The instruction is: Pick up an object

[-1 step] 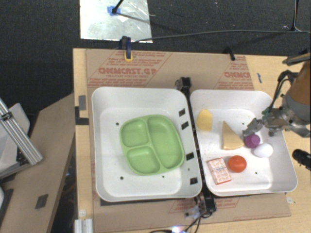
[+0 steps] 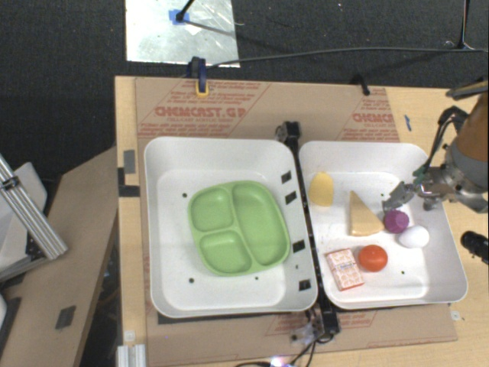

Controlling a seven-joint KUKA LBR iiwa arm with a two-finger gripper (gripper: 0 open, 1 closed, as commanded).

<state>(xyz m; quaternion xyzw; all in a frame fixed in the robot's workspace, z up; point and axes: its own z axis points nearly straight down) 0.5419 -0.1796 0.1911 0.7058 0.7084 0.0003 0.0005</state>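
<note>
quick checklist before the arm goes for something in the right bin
1. Targets present: ok. The right bin holds a purple ball, white egg, red tomato, cheese wedge, yellow piece and a small red-and-white box.
2. Gripper position: ok, just above the purple ball.
3. Finger opening: cannot tell.
4. Nothing held yet: cannot tell.
5. Crowding: not ok. The purple ball sits against the cheese wedge and egg.
6. Green tray lies apart in the left bin: ok.
</note>
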